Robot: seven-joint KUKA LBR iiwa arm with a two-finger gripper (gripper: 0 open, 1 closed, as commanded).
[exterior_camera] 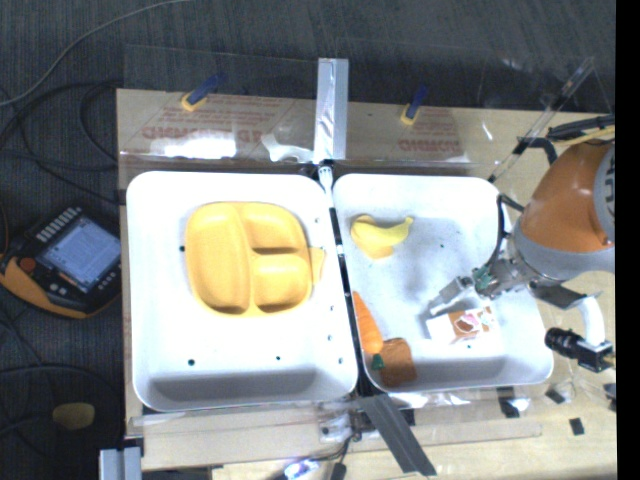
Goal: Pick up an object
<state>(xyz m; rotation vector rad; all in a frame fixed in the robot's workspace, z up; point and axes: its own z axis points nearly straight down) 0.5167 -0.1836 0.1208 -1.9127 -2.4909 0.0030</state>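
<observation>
In the right bin [440, 373] lie a yellow banana-shaped toy [381, 234] near the back left, an orange carrot [366, 326] along the left wall, and a brown-orange piece [397, 360] at the front left corner. A small white packet with red print [468, 323] lies at the right of the bin floor. My gripper [447, 298] reaches in from the right, low over the bin floor, just above and left of that packet. I cannot tell whether it touches the packet. The arm's orange band [565, 208] hangs over the bin's right rim.
The left bin [160, 368] holds a yellow divided tray [248, 256]. A metal divider strip [340, 268] runs between the bins. A handheld controller [65, 258] lies on the floor at the far left. Clips and cables sit behind the bins.
</observation>
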